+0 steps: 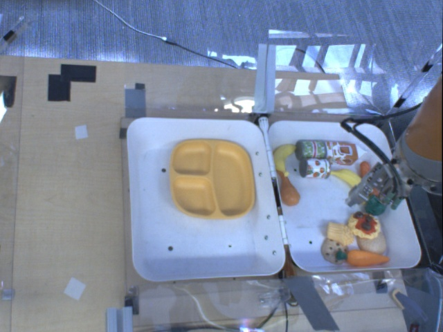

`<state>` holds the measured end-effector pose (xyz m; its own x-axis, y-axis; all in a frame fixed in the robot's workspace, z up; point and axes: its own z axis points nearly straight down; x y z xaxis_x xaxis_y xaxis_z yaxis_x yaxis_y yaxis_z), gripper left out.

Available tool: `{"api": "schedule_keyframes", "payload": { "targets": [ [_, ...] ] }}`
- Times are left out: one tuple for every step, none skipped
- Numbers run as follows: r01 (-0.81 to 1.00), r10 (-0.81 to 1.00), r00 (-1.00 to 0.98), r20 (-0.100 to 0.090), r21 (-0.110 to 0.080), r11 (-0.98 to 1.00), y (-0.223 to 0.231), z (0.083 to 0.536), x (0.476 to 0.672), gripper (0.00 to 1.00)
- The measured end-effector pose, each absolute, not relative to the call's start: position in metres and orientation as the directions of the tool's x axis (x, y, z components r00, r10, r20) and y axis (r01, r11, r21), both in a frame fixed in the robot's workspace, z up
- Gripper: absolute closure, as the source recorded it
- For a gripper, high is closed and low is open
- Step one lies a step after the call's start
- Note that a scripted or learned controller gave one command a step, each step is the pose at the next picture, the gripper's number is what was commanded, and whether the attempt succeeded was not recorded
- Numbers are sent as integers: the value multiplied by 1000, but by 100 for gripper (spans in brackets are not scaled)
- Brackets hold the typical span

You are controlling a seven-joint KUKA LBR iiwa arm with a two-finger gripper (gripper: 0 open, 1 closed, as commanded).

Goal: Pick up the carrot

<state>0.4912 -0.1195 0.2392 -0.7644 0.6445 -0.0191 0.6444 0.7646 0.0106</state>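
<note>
The arm enters from the right, and its gripper hangs over the right bin, near that bin's right wall. Whether it is apart or together cannot be told — the end of the tool is a small grey-and-teal cluster seen at a slant. Nothing is seen between them, so no hold is recorded.

The carrot lies flat in the front right corner of the right bin, orange, pointed end toward the right wall. It is crowded: a pizza slice toy and a beige piece beneath it sit just behind it, and a cracker-like piece lies just to its left. Further back in the same bin are a banana, two small cans and a drumstick. The left bin bears a yellow divided plate.

Judgement: the step in hand is the approach — the gripper stands behind the carrot, over the pizza slice toy's far side, not above the target. The next move calls for a shift toward the front of the bin, then a descent with the grip set across the carrot's narrow width. The neighbours touching or nearly touching it leave little room; a stray contact with the pizza slice toy is the likely fault.
</note>
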Motion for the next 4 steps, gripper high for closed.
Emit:
{"api": "schedule_keyframes", "payload": {
  "targets": [
    [541,541,-841,-16,4,841,-177,326,489,100],
    [448,448,-894,-17,1,894,-207,399,488,100],
    [273,273,-962,-3,2,962,-126,272,489,100],
    [125,125,-992,-14,-4,992,-197,329,488,100]
  ]
}}
